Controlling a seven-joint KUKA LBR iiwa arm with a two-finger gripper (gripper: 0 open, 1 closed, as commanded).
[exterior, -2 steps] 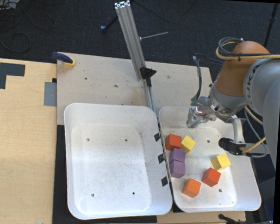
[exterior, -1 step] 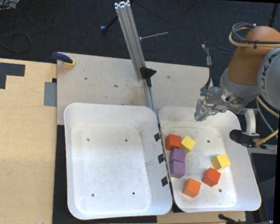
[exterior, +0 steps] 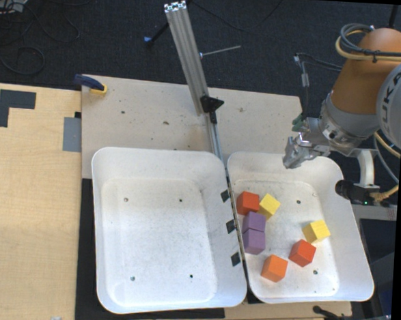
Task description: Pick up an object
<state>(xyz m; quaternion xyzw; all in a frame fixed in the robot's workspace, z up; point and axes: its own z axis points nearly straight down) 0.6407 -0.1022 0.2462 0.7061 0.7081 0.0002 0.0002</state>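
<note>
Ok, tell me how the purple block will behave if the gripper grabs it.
The purple block looks rigid with flat faces, so it probably won't roll or sag. It is longer than the cubes, so an end grip might tilt it. It touches the red cube, which may get nudged.

White bins: two, a left bin (exterior: pixel 118 167) and a right bin (exterior: pixel 350 221)
Red blocks: two (exterior: pixel 248 202) (exterior: pixel 303 253)
Yellow blocks: two (exterior: pixel 269 205) (exterior: pixel 316 230)
Purple blocks: one (exterior: pixel 254 233)
Orange blocks: one (exterior: pixel 274 267)
Blocks altogether: six
</note>
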